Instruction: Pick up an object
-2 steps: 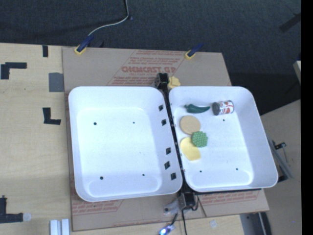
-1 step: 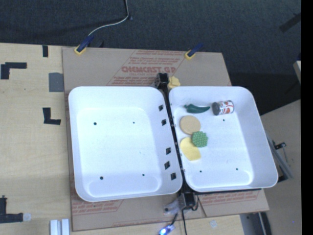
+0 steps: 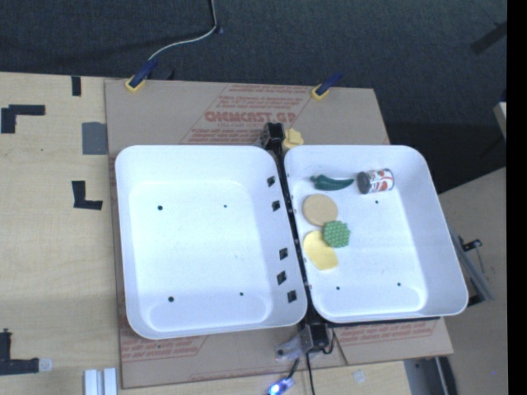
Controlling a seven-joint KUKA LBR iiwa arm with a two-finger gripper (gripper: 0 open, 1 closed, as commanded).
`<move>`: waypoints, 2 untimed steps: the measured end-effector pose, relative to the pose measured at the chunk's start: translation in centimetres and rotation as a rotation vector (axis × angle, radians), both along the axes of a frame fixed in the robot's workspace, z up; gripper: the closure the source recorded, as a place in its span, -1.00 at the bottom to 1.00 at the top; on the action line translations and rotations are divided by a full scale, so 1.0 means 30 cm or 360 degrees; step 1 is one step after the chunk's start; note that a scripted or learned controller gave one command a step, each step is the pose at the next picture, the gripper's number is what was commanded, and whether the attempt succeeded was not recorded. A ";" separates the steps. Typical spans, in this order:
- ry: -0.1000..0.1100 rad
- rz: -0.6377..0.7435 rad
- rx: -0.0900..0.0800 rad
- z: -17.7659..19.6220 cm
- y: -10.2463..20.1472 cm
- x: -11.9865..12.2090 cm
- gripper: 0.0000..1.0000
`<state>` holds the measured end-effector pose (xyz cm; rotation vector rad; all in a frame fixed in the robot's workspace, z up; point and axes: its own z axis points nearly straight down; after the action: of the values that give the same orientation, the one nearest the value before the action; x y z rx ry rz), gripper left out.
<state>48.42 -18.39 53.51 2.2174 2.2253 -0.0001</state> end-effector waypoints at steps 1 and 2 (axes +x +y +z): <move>-0.0001 -0.0008 -0.0004 -0.002 -0.138 -0.001 1.00; 0.0000 0.0003 0.0000 0.000 0.024 0.001 1.00</move>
<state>48.44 -17.68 53.52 2.2157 2.2272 0.0006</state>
